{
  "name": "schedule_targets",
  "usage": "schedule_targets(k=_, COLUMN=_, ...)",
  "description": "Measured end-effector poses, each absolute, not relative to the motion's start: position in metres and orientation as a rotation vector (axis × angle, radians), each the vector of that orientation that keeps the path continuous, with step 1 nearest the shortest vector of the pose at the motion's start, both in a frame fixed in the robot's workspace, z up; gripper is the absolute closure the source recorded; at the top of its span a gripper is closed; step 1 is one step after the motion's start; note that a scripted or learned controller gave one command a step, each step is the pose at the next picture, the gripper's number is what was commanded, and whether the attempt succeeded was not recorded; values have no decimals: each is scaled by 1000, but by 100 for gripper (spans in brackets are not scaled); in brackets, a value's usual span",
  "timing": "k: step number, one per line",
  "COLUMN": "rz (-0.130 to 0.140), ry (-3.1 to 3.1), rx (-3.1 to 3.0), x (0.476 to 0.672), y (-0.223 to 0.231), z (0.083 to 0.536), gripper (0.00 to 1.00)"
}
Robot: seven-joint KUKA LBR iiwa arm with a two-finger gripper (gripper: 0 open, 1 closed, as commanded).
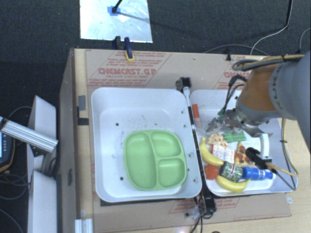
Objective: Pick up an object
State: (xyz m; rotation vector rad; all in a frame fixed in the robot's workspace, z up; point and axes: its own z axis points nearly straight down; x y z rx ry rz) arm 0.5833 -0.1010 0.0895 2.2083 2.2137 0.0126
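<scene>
Yellow banana (231,184) and blue bottle (256,173) crowded just below the end effector (224,123), grip state impossible to tell; likely to snag neighbours or slip.

A robotics lab: a grey industrial arm (284,89) with an orange band reaches over two white bins (104,130) set on a cardboard-topped bench (146,69), with loose cables (272,35) trailing across dark carpet (34,28) and aluminium framing (29,135) at the left
</scene>
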Motion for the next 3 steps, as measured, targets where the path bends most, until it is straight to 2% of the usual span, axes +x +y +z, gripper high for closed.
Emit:
schedule_targets(k=1, rz=14, ry=2212, rx=2207, x=553, y=-105, z=89, gripper=0)
schedule_targets(k=2, rz=2, ry=2219, rx=2219, x=540, y=-146, z=134, gripper=0)
schedule_targets(k=3, rz=15, ry=2221, rx=2214, x=525, y=-160, z=90, gripper=0)
